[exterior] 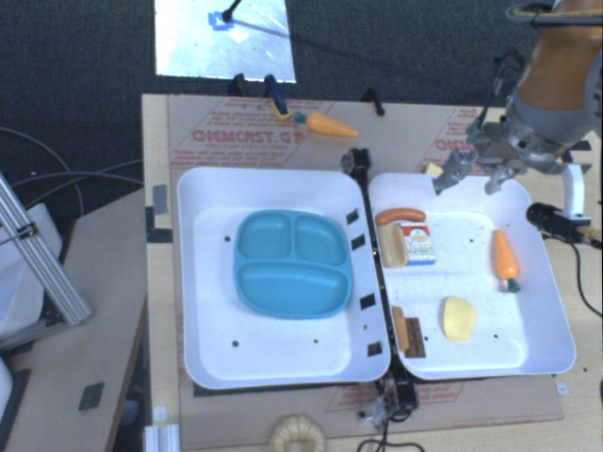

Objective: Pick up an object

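Lying near the front of the right-hand white bin (551, 347), the pale yellow rounded toy food piece (459, 318) looks light, stiff and smooth, best gripped across its narrow sides. Beyond it, above the bin's far edge, the claw (474, 175) hangs released and empty from the bent grey wrist.

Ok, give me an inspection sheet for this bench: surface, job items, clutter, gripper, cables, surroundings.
Surface: bench bearing a left bin and a right bin, side by side.
Job's things: in the right bin, sausage, small box, carrot, yellow piece, brown block. In the left bin, blue divided plate.
Clutter: second carrot on the bench behind the bins; beige ring at the front edge.
Gripper: gripper above the right bin's far edge, fingers spread, holding nothing.
Cables: dark cables on the floor at left.
Surroundings: shiny sheet on dark carpet; metal frame at left.
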`<state>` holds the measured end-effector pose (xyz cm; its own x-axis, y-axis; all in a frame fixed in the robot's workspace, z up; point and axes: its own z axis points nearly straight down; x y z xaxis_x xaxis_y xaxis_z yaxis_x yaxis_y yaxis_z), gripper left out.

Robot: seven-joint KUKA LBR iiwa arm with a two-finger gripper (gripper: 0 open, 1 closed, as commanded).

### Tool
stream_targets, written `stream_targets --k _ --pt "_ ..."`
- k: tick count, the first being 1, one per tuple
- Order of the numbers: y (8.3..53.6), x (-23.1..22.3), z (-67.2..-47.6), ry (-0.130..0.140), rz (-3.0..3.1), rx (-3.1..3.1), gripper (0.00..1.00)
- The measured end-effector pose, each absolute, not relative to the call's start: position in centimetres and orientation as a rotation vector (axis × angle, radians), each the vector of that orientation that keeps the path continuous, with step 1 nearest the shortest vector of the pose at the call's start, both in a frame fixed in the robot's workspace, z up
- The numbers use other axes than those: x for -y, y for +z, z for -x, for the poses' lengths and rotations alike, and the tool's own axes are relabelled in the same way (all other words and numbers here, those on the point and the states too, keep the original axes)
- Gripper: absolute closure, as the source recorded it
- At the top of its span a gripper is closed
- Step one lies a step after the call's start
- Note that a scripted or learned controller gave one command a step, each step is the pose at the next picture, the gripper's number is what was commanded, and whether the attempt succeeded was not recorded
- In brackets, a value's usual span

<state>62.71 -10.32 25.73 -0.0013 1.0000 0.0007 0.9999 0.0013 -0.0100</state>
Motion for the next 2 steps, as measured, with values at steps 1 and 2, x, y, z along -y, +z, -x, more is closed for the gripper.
stream_targets --k 1,2 --pt "26.4 10.3 -62.9 -0.002 2.219 2.226 0.0" --pt "20.5 9.7 -62.4 0.003 2.217 2.222 0.0"
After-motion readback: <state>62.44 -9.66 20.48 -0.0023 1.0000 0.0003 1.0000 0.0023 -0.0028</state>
